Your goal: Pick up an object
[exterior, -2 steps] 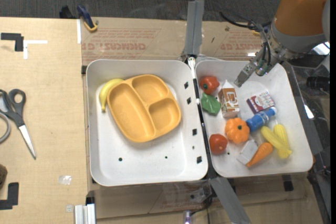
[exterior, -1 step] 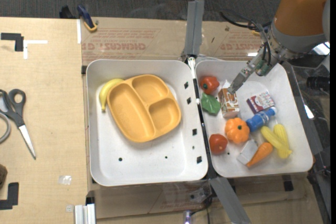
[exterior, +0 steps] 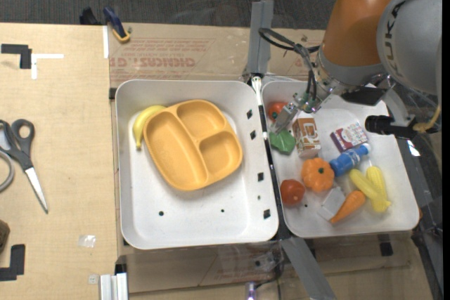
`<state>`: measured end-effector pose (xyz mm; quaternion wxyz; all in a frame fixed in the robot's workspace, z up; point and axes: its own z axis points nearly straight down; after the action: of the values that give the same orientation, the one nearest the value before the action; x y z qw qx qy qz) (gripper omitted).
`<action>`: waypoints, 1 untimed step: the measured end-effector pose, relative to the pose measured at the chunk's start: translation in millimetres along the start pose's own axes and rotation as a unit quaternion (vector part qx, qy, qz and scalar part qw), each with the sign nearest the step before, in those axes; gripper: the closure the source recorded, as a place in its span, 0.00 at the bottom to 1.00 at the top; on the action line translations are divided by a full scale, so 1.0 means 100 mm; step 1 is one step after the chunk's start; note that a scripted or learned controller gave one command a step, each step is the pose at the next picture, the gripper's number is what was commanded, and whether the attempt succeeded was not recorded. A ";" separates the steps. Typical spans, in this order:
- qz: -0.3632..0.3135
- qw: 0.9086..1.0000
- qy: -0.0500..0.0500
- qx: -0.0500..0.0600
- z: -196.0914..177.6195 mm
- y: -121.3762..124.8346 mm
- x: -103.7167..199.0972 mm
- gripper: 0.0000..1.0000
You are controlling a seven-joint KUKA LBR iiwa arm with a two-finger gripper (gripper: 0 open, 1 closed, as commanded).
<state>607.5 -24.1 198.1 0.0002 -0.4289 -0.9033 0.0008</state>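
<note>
The gripper (exterior: 290,111) hangs low over the right bin (exterior: 408,221), just above the green toy (exterior: 283,142) and beside the small carton (exterior: 306,135); whether it is released or clenched I cannot tell; nothing looks lifted, so the picking seems not yet done.

Bulky grey arm (exterior: 415,38), glossy orange band, thin black cables alongside.

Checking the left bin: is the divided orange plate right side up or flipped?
Right side up: the orange plate shows its three compartments facing upward, all bare.
</note>
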 end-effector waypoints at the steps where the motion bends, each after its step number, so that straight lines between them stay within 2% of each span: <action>1: 0.126 0.992 -0.001 -0.001 0.58 -0.44 -0.78 0.00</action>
<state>622.4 -112.4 139.9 -0.0009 -0.5395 -0.8420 0.0006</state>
